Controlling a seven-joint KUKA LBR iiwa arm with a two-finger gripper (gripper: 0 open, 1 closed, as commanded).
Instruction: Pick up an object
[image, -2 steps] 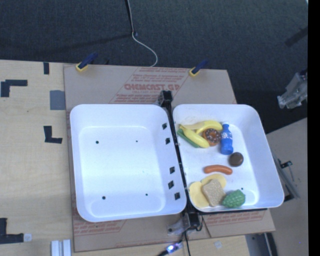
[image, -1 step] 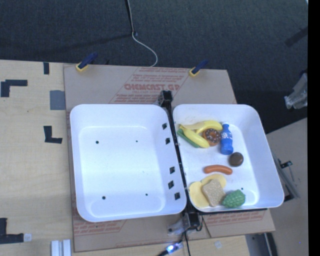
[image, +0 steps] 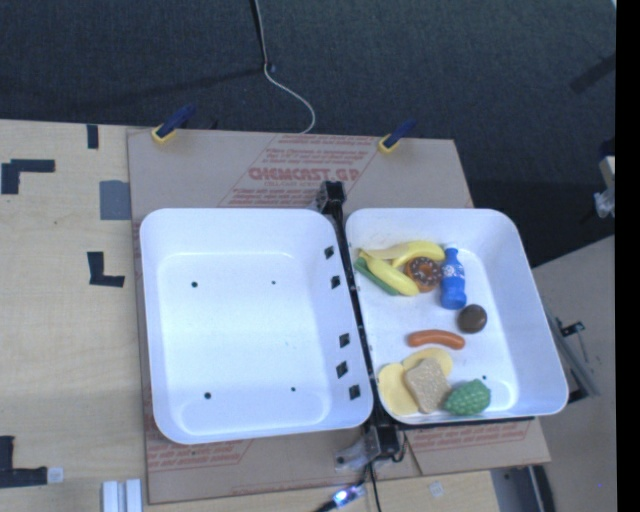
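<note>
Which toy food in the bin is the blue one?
The little blue bottle in the right bin. It sits beside the donut and bananas; the others are yellow, brown, orange or green.

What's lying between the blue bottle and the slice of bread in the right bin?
In the camera view, a sausage lies on the bin floor between the blue bottle and the slice of bread, with a yellow piece under the bread.

Red printed lettering, upside down and hard to make out, on the brown cardboard sheet (image: 300, 172) under the two white bins, apparently reading "CHEMCAST GP", with smaller red print beside it too blurred to read.
</note>
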